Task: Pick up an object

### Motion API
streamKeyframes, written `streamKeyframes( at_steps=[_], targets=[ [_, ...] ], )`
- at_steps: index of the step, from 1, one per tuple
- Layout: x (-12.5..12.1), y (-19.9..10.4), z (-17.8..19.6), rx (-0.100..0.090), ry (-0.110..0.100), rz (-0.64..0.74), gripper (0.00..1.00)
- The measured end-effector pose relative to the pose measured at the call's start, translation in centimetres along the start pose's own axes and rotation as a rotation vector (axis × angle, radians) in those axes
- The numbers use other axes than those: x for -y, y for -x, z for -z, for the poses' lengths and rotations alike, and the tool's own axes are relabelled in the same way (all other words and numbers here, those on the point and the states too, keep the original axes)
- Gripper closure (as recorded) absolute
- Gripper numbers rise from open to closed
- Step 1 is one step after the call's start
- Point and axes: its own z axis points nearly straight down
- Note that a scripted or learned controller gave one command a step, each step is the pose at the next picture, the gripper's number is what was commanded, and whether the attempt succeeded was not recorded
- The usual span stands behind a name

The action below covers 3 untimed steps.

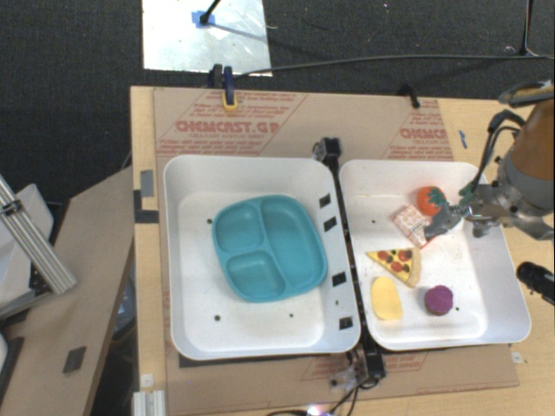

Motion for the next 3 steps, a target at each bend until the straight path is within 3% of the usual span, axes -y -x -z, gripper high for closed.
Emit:
streamKeyframes(
  at_steps=[3],
  targets=[
    [-0.6, -0.3, -15.2, -0.002, -0.001, -0.003, 0.00]
  ],
)
